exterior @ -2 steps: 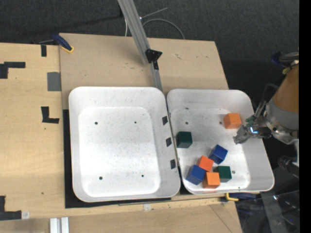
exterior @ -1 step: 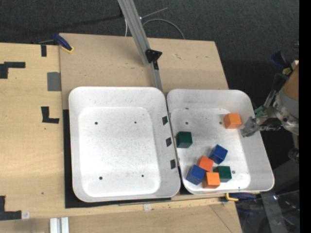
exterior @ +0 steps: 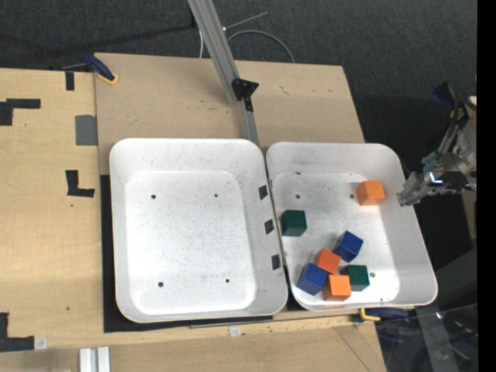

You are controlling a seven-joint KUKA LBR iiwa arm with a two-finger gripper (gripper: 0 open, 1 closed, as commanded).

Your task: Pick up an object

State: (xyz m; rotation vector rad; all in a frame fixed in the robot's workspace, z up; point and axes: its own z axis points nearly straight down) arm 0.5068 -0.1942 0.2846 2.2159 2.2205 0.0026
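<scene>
- Toward the back right of the right bin [exterior: 391, 161] sits a lone orange cube [exterior: 371, 192], apart from the other blocks and near the bin's right wall; it looks the easiest object to pick
- Left of it, close to the bin's left wall, a dark green cube [exterior: 293, 222] also stands by itself
- Nearer the front, five blocks crowd together: a blue cube [exterior: 349, 245], an orange-red cube [exterior: 328, 261], a second blue cube [exterior: 312, 278], a second orange cube [exterior: 338, 287] and a second green cube [exterior: 357, 276], several of them touching or nearly so
- Just outside the right bin's right rim, the end effector [exterior: 415, 187] hangs at the frame's edge, not over any block; it carries nothing, and whether it is open or closed cannot be told from this blurred, partly cropped sight of it
- Beside it, the left bin [exterior: 124, 161] lies on the worktop [exterior: 46, 130] with its floor bare
- Risks, as I judge them: a descent on the lone orange cube may clip the nearby wall or rim; a slightly off-centre approach would push the cube away instead of pinching it; going for the cluster risks catching two blocks or wedging a fingertip on a neighbour, ending in a slipped or void grasp
</scene>
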